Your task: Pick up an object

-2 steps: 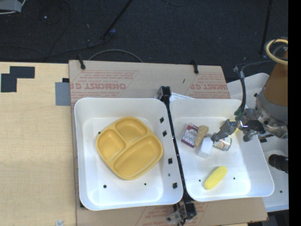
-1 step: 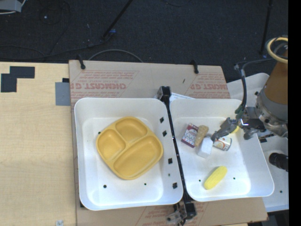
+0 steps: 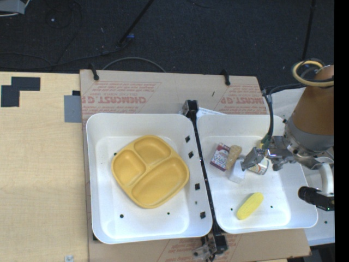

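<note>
In the right bin lie a small red and purple packet, a tan bread-like piece beside it, a small white item just below, and a yellow corn cob toward the front. My gripper reaches in from the right and hangs low over the middle of this bin. It is right next to the white item and the tan piece, above the corn cob. The metal of the gripper hides what lies directly under it.
The left bin holds a yellow divided plate. A black divider runs between the two bins. The orange-banded arm fills the right side above the right bin's edge. A wooden bench top lies to the left.
</note>
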Tool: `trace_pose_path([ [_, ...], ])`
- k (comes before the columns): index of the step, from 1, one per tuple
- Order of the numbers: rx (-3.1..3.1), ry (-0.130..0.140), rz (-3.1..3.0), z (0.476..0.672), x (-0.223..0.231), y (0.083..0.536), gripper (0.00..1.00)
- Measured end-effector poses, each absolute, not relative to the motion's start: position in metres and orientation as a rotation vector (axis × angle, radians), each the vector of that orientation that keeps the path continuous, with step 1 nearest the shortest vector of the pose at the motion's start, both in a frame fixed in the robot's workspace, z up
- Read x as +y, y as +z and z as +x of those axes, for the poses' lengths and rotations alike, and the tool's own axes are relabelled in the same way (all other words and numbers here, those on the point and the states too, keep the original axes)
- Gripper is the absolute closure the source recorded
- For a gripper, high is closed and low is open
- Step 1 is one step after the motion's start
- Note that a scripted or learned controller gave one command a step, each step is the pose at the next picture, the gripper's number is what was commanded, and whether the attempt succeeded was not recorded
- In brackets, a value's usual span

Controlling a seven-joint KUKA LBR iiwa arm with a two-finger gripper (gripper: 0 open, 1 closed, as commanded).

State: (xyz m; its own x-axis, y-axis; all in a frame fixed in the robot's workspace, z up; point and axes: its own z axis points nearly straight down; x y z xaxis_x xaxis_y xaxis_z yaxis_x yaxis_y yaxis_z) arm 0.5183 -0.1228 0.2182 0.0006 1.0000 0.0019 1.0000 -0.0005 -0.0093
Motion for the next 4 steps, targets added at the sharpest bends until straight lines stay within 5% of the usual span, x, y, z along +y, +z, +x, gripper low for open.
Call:
trace_pose_path([
  [2,-2.215,0.007,-2.216,0.513,-0.107,0.125,0.0],
  [3,-2.21,0.006,-2.224,0.514,-0.109,0.138,1.0],
  [4,-2.224,-0.003,-2.221,0.518,-0.104,0.198,1.0],
])
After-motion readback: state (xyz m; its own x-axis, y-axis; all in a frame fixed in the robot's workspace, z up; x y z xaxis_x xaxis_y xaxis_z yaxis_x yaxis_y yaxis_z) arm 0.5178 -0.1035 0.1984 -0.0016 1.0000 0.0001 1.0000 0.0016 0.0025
